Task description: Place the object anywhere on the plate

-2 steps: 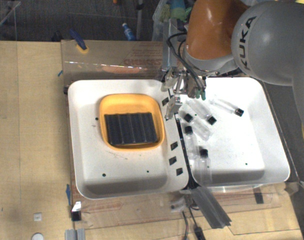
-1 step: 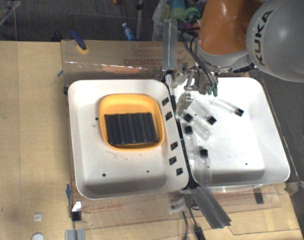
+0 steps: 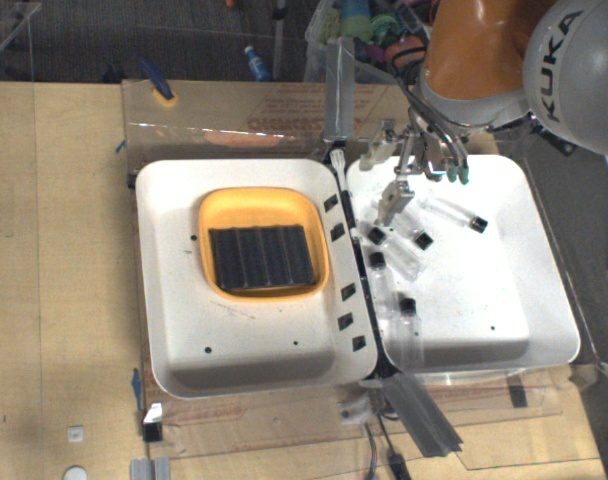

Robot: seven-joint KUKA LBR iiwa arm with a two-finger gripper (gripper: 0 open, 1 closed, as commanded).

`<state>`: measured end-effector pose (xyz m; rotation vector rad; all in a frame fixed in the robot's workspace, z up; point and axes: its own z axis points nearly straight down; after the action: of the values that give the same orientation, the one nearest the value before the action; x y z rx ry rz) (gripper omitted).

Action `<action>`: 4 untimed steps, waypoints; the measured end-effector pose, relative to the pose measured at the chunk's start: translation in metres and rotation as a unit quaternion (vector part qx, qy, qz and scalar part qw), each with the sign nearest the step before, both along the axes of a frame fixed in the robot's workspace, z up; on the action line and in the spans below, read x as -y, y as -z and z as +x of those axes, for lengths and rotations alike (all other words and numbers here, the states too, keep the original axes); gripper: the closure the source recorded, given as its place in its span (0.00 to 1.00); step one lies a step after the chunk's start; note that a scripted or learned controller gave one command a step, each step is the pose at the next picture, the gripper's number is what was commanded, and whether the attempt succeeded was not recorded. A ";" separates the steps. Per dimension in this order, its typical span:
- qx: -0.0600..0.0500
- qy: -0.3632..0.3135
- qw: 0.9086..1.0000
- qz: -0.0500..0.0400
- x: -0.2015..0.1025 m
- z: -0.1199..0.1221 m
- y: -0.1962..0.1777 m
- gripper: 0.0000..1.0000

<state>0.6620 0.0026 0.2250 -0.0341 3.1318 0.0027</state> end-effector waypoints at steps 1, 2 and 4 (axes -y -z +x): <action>0.001 -0.029 1.000 -0.001 0.063 0.006 -0.009 0.00; -0.002 -0.098 0.995 -0.001 0.136 0.005 0.026 0.00; 0.001 -0.327 0.945 -0.003 0.161 0.006 -0.013 0.00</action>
<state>0.6684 -0.1580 0.2378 -1.0560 2.9468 -0.0027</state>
